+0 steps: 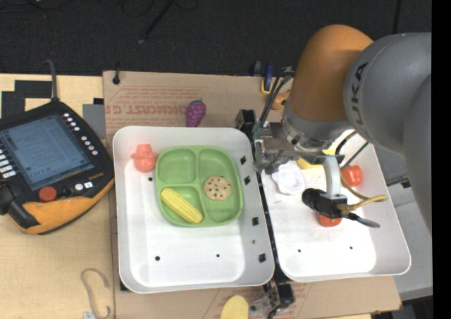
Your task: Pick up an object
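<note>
Gripper (275, 154) low over right bin (380, 261), at upper left corner, close to divider between bins. Opening hidden under wrist: cannot tell wide or narrow. White crumpled object (287, 179) just beside gripper, same bin; orange-red piece (353, 174) further right. Left bin (183, 261): green plate (176, 166) carrying corn (181, 205) and cookie (217, 187); pink toy (144, 158) beside plate.

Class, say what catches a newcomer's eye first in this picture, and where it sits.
The big grey and orange arm looms over the right bin. In the left bin, a green divided plate holds a corn cob and a cookie in separate compartments.
</note>
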`<action>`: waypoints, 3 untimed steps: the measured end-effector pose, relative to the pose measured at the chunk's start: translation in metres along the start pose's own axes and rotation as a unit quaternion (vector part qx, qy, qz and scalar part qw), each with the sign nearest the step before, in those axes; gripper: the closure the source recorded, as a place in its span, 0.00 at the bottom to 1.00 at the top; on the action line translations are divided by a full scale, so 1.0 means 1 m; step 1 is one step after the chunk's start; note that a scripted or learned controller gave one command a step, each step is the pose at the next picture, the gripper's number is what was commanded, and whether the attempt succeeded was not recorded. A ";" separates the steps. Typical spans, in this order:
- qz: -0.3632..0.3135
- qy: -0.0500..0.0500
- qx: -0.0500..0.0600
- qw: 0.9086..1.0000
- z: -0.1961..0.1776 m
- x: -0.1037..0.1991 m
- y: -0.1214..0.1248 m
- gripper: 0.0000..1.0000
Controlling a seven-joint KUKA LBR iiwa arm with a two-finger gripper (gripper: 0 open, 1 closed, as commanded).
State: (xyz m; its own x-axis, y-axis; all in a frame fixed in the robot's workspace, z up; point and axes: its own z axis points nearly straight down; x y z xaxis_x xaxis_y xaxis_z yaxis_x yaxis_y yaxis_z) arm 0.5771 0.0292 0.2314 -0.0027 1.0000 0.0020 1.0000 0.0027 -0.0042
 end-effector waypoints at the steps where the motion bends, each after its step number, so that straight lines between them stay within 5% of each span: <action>1: 0.001 -0.001 -0.001 1.000 -0.002 0.023 -0.001 1.00; 3: 0.002 -0.001 0.001 1.000 0.014 0.017 0.008 1.00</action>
